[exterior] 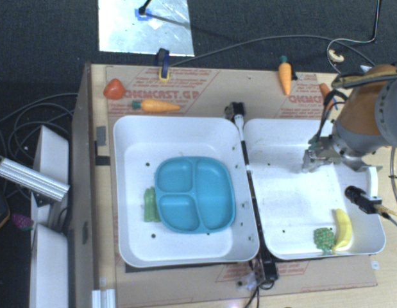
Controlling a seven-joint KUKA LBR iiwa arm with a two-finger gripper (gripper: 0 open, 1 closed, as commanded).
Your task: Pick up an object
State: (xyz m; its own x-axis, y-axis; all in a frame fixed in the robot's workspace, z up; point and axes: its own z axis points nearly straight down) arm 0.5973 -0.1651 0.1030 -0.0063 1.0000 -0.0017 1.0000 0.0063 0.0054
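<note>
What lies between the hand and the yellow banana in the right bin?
Bare white bin floor separates the hand from the yellow banana, seen in the camera view.

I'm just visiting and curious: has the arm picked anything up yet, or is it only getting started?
Nothing looks picked up yet. The gripper is low over bare floor in the right bin, with nothing visible between its fingers. The banana and the green toy lie in that bin's near corner; the blue plate sits in the left bin. Reaching, gripping and lifting all remain.

Arm (pixel 371 111) cut off at right edge; green piece (pixel 150 205) partly hidden under blue plate (pixel 194 194).
</note>
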